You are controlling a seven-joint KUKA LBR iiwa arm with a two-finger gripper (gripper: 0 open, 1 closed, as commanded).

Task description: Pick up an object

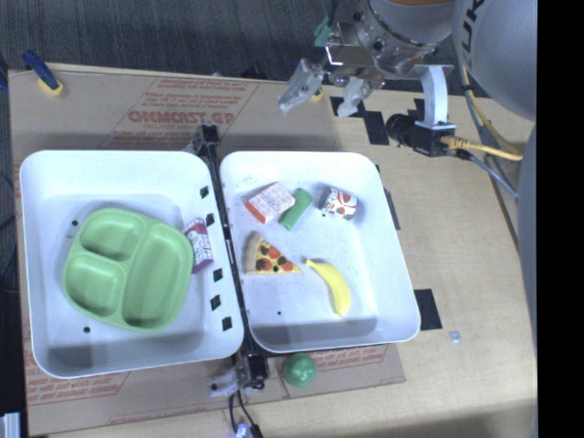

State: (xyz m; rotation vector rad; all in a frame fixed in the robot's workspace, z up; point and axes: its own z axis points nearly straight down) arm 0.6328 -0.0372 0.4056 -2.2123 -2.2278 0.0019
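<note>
- I see the two-finger gripper [324, 88] above the bins' far edge, fingers apparently spread, holding nothing.
- Right white bin [392, 263]: yellow plastic banana [332, 285], pizza slice toy [268, 257], green cylinder [296, 208].
- Left white bin [36, 245]: green sectioned plate [128, 268].

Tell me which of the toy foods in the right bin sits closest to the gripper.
The small red-and-white carton, at the bin's far right corner, lies nearest the gripper. The orange box, green piece, pizza slice and banana lie farther away.
</note>
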